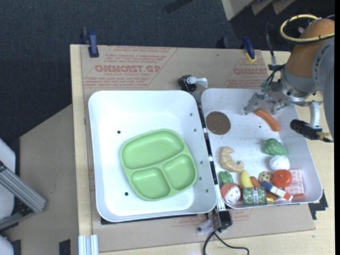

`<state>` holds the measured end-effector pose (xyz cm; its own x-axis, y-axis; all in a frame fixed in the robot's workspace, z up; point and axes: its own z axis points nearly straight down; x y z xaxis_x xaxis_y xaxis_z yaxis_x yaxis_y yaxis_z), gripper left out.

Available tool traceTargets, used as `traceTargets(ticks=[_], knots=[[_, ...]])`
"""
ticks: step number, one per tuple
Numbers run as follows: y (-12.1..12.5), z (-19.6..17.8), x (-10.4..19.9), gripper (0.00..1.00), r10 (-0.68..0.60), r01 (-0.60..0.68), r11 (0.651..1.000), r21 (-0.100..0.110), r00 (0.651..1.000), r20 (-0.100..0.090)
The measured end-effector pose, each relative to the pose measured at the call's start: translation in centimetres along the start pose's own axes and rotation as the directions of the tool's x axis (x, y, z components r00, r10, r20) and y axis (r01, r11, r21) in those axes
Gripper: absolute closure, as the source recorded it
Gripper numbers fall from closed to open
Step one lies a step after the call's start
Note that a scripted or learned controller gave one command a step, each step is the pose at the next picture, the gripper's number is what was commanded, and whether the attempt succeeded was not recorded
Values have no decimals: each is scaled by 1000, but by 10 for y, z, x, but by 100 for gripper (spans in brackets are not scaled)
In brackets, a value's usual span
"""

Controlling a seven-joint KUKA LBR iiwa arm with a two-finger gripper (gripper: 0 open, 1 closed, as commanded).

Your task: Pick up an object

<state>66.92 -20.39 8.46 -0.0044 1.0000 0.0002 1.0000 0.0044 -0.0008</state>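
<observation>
The grey arm's pincer (264, 104) sits low over the far end of the right white bin (313, 166), directly above the orange carrot-shaped toy (268, 119); how far it is open cannot be told. Near it lies a brown round cookie (218, 122), with a green broccoli piece (274, 146) and tan croissant (230, 159) further forward. The left white bin (103, 142) holds 1 green 3-compartment plastic tray (158, 164).

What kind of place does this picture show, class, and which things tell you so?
Probably a robotics lab bench: a grey arm reaches over two white bins, one holding toy food like a croissant, clamped to a board.
</observation>
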Motion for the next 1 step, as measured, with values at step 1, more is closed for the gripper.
traceTargets(ticks=[1], knots=[[-2, -27, -10, 0, 4, -4, 1000, -7, 1000, 3]])
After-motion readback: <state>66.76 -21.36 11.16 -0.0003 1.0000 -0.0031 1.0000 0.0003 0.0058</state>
